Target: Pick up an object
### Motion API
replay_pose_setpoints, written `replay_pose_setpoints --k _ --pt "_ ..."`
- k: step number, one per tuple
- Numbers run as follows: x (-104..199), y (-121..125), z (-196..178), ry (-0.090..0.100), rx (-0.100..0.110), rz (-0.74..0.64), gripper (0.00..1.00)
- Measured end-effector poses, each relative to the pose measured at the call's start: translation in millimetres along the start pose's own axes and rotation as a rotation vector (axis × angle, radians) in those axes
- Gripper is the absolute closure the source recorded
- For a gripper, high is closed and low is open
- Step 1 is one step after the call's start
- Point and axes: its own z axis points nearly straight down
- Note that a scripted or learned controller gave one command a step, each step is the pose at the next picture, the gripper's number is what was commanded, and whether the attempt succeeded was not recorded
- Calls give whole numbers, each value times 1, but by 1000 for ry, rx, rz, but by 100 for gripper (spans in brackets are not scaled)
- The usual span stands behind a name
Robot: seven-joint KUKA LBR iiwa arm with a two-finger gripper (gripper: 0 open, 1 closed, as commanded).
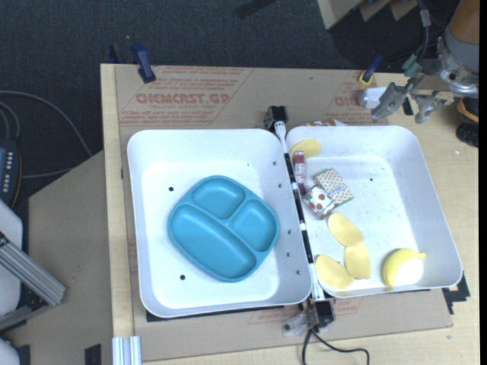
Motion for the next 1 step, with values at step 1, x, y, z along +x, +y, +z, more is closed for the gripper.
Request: replay_pose_setpoints --k 1 --pt "-3 -80 119 0 2 1 0"
